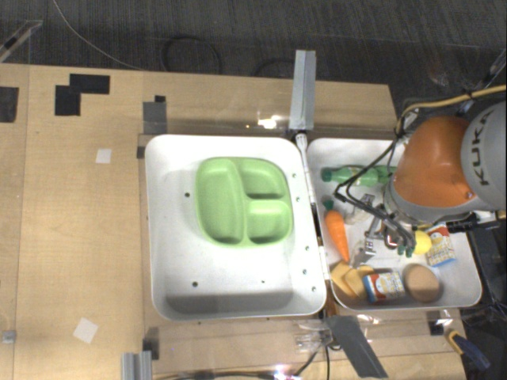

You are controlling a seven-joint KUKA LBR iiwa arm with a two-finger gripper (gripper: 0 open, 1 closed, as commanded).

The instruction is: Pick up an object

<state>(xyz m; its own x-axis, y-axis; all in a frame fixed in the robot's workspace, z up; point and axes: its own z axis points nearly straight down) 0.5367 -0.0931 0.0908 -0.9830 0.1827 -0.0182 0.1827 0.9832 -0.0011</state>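
The gripper (369,242) hangs low over the right bin (473,291), amid scattered items; whether its fingers are apart or together cannot be told. An orange carrot (338,237), long and tapered, lies just left of the gripper, not between its fingers. A green divided tray (242,200) rests in the left bin (170,236).

The arm (463,161) is mostly grey with a big rounded orange band (432,165) above the wrist, pretty glossy looking. Dark lettering reading "KU" shows on the grey shell at the right. A yellow cable (444,101) and some black ones loop around the top, and thin green and dark wires (360,182) trail near the metal gripper (372,240).
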